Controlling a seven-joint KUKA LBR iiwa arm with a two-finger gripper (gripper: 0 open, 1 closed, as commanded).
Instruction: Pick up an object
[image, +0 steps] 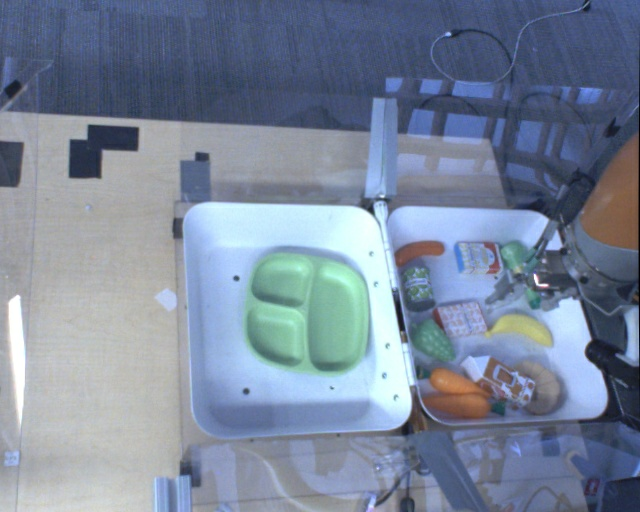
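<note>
The yellow banana lies in the right bin, near its right wall, just below the claw. It is short, curved and smooth, a glossy toy by the look of it, resting flat with its bend upward in the view. It seems the likeliest target, since the claw hangs nearest it, with its thin dark fingers spread and nothing between them.

The main risk is crowding. The bin is packed: a small white carton and a green item sit just above the claw, a red-and-white box just left of the banana, a brown round thing below it. A descent slightly off could land a finger on a neighbour, or pinch two things at once. The banana's slick, rounded skin could also squirt out as the fingers close, especially if they meet it across the curve rather than its narrow width.

Further left, the other bin on the desk holds a green divided tray, well apart from all this
</note>
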